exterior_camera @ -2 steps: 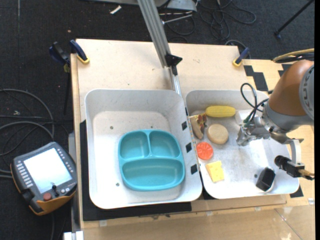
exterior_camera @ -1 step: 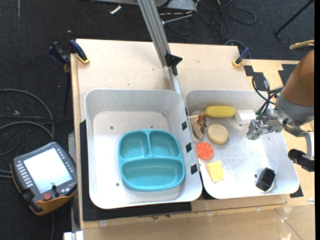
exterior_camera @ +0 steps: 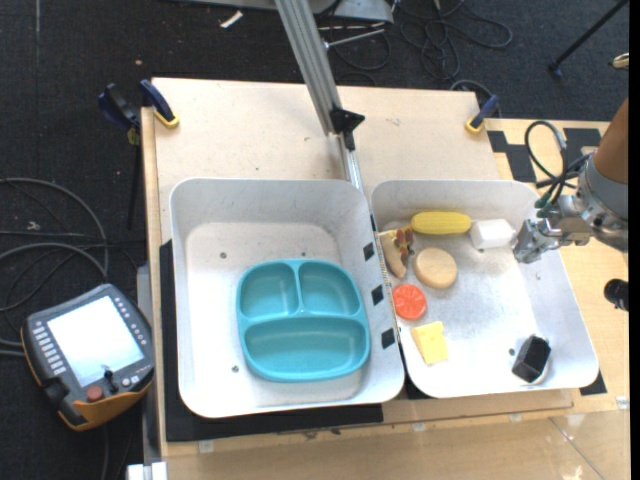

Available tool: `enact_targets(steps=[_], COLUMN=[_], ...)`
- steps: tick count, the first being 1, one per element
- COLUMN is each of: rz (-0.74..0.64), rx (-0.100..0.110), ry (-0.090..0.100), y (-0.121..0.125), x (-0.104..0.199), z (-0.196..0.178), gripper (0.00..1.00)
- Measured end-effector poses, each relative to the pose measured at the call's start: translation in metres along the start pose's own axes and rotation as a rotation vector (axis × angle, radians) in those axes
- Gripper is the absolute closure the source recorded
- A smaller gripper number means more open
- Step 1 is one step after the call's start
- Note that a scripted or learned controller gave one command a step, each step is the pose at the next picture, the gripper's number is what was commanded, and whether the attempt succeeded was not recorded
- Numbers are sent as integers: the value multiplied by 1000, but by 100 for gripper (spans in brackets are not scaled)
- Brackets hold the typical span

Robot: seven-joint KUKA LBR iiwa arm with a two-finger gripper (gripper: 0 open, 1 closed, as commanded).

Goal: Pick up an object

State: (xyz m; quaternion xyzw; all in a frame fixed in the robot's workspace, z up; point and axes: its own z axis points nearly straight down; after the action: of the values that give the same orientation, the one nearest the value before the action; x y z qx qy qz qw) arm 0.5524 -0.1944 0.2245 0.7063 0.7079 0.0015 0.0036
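While the arm waits at the right edge of the frame, its gripper (exterior_camera: 527, 243) hangs over the upper right rim of the right bin (exterior_camera: 560, 308), just beside a small white block (exterior_camera: 492, 233). From where I stand I cannot tell how the gripper is set; the end of it is a small grey blur at this angle, and nothing shows caught in it.

Everything worth picking lies in that right bin, crowded toward its upper left part: a yellow corn cob (exterior_camera: 440, 223) along the top, a round tan biscuit-like disc (exterior_camera: 436, 268) below it, a brownish piece (exterior_camera: 398, 251) against the dividing wall, an orange-red slice (exterior_camera: 409, 302) and a yellow wedge (exterior_camera: 430, 343) lower down. A black object (exterior_camera: 531, 358) sits alone in the lower right corner. My guess is the white block is the nearest candidate, simply because the gripper is closest to it.

The left bin (exterior_camera: 200, 268) holds only a teal divided plate (exterior_camera: 301, 319), lying flat in the middle.

Both bins rest on a pale board (exterior_camera: 250, 128) clamped at its upper corners, with a metal pole (exterior_camera: 310, 48) slanting up from between them. Around it the floor is dark carpet strewn with cables, and a teach pendant (exterior_camera: 88, 353) lies at the lower left.
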Motion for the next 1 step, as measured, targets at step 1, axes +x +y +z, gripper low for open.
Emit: enact_targets(steps=[1], rz=[0], rx=[3], ry=[1], y=[1], x=[0], z=[-22], gripper=[100])
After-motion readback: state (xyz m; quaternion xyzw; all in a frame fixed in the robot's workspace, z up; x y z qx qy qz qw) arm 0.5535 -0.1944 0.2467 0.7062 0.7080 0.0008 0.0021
